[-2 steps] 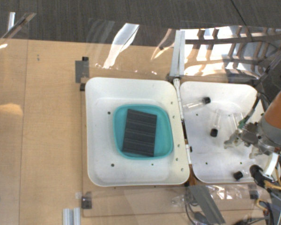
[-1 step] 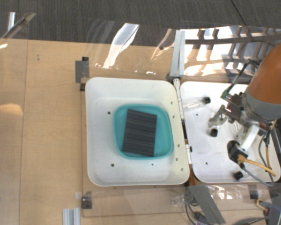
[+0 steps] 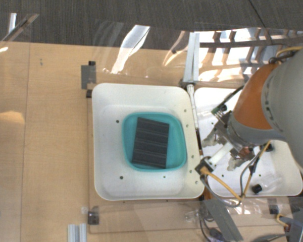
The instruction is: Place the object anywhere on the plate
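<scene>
1. We see a dark grey ribbed rectangular block lying flat on the square teal plate in the left white bin.
2. The gripper hangs over the right white bin.
3. We cannot tell how its jaws stand.

Bulky grey arm; orange band above the wrist; yellow and black cables looping below.
</scene>
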Controlling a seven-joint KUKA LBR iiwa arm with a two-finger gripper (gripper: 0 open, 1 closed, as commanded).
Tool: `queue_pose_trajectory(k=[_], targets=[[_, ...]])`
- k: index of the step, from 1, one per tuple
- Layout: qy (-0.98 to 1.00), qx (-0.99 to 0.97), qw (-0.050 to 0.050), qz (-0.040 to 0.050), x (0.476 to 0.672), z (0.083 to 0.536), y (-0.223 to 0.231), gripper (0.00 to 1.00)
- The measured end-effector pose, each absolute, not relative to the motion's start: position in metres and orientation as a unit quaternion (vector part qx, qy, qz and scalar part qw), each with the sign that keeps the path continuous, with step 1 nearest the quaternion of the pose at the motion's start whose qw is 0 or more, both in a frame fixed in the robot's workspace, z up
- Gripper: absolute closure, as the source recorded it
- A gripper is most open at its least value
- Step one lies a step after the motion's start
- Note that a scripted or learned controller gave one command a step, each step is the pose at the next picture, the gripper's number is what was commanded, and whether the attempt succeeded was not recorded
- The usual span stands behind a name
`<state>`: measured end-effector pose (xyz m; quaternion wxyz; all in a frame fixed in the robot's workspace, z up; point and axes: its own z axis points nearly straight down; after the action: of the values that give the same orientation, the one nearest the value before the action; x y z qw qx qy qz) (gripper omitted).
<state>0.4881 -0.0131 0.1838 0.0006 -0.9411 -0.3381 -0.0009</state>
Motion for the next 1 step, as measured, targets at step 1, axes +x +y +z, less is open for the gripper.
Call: queue_pose_trajectory(k=[1], targets=[[-0.285, -0.958, -0.001, -0.0039, 0.4891, 0.3172, -0.0477, 0.0]])
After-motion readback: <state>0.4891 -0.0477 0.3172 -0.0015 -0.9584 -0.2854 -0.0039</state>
